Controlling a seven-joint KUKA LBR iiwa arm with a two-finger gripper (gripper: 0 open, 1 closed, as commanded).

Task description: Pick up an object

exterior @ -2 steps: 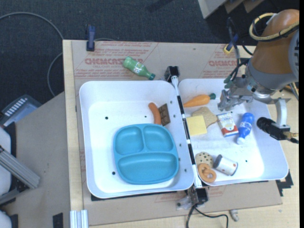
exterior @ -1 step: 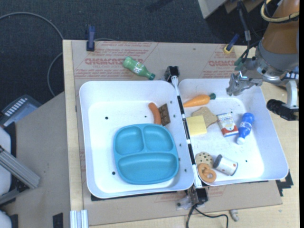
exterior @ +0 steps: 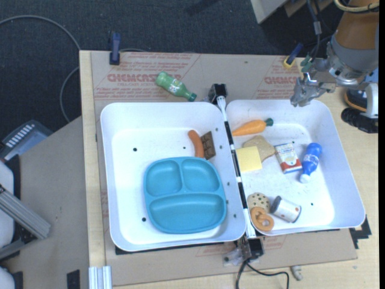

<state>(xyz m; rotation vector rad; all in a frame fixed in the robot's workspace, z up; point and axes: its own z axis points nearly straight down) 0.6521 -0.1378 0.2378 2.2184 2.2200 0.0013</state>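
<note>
Across the right bin [exterior: 337,134], a scatter of small toy goods is lying well within the arm's reach, and any one of them would answer the task.

Carrot [exterior: 251,127]: lying flat near the bin's far wall, long axis across the view; probably light hard plastic, smooth and round, so it may be rolling out of a pinch unless taken across its thick middle.

Blue bottle [exterior: 310,159]: lying on its side just beside the red carton [exterior: 288,158]; likely light, stiff and slippery; best gripped across the body, not the cap.

Red carton: flat faces, probably the easiest hold, though the bottle is crowding one side.

Yellow block [exterior: 248,159]: sitting against the divider, overlapping a tan slice [exterior: 260,143]; looks wide for a two-finger pinch.

Can [exterior: 284,209], cookie [exterior: 257,200] and pretzel [exterior: 263,220]: bunched at the near left corner; the flat ones are offering little edge to grasp.

Left bin [exterior: 120,143]: holding a blue tray [exterior: 183,195], a sausage [exterior: 195,143] and a brown piece [exterior: 208,145].

Arm [exterior: 355,29]: reaching in from the right, wrist angled downward, gripper [exterior: 302,96] hanging above the right bin's far rim, touching nothing and holding nothing. Whether its jaws are standing wide or narrow I cannot tell from here. The carrot is looking like the nearest candidate.
</note>
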